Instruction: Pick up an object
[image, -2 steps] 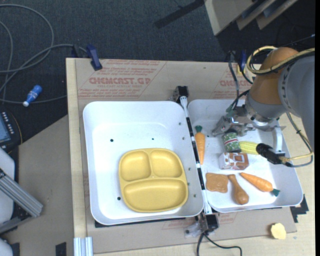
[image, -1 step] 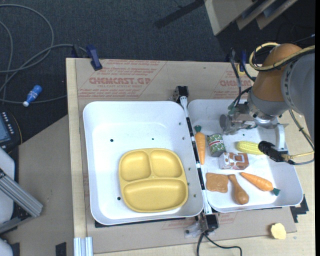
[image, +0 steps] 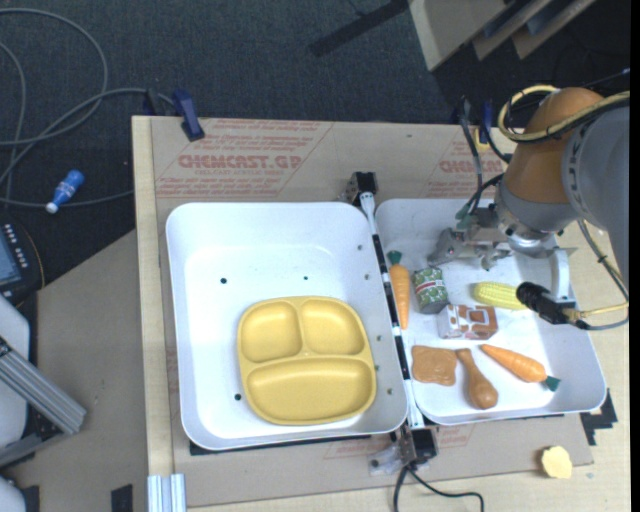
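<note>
Nearest the camera, a small yellow piece (image: 556, 461) lies on the brown bench board (image: 300, 150), outside the bins. Just beyond it, along the front of the right bin (image: 590, 385), sit a toy drumstick (image: 476, 378), a flat tan piece (image: 433, 365) touching its left side, and an orange carrot (image: 516, 363) lying aslant to its right. Behind these rests a small brown-and-white packet (image: 470, 321), with a little green can (image: 430, 287) to its left and an ear of yellow corn (image: 499, 295) to its right. A second carrot (image: 400, 292) lies lengthwise against the bin's left wall. In the left bin (image: 200, 240), a yellow divided plate (image: 304, 359) sits toward the front. Farther back over the right bin hangs the gripper (image: 473, 247), a grey metal cluster under the arm's orange band, above the bin's rear floor. The can and the corn lie just in front of it, near but apart; the other toys are well apart from it. Nothing shows between its fingers, and how far they are spread cannot be told from this angle.
</note>
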